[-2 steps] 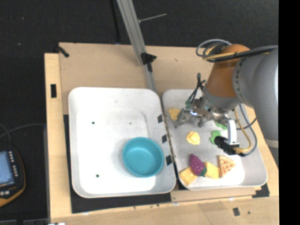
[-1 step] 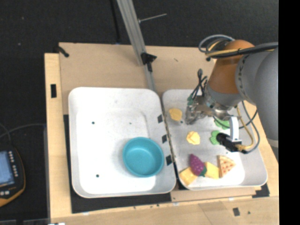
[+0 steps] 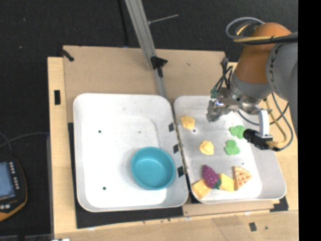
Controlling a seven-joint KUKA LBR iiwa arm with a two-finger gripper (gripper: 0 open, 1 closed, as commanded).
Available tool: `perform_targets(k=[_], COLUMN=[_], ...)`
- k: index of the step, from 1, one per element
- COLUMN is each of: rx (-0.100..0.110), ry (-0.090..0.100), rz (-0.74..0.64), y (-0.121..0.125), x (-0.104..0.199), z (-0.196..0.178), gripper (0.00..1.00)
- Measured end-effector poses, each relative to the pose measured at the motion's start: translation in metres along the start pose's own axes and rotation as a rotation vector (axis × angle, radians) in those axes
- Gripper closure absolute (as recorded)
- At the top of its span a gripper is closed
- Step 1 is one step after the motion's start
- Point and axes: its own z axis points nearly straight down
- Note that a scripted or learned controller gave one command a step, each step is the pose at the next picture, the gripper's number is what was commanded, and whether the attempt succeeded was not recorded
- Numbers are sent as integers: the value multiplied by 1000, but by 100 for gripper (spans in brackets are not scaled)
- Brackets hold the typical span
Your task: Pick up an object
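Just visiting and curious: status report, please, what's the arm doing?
Tool above right bin, nothing seen in it. Nearest: yellow piece. Blue bowl sits in left bin, out of the way.

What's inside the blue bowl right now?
Nothing visible in the blue bowl: its bare blue inside shows. The left bin floor beneath the bowl is covered.

Bins (image 3: 120,104): smooth white plastic, matt. Bowl (image 3: 153,167): glossy teal plastic. Bench (image 3: 115,69): matt tan board, wood-like. Pole (image 3: 143,31): grey metal. Toy foods (image 3: 219,177): smooth plastic.
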Motion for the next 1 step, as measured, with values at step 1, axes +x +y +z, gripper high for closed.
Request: perform_targets(k=[1], rx=[0], ry=[0], rz=[-4], y=[2], x=[-2], z=[-55], gripper=[100])
